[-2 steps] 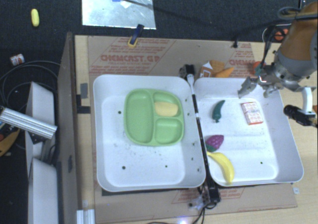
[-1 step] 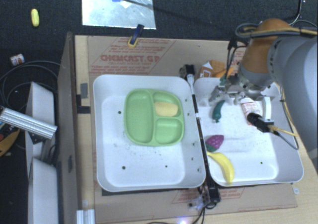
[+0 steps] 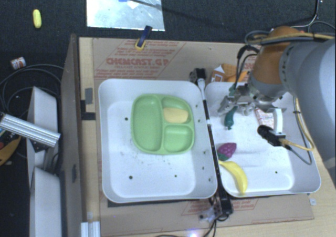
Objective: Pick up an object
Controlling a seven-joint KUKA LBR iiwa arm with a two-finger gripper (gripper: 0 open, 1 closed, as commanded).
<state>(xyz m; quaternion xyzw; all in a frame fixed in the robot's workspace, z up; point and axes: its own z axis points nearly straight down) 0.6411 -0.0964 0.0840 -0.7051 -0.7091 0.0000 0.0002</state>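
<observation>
The small teal object (image 3: 229, 120), upright or nearly so with its long axis running up and down in the view, lies in the right white bin (image 3: 302, 178) just below the pincer (image 3: 237, 105), nearer to it than the yellow banana (image 3: 236, 175) or the magenta fruit-like piece (image 3: 227, 150) further down the same bin. Whether the pincer's prongs are apart or together I cannot tell, since the grey wrist hides them; the teal object's top end is blurred against the metal there, so contact is unclear.
</observation>
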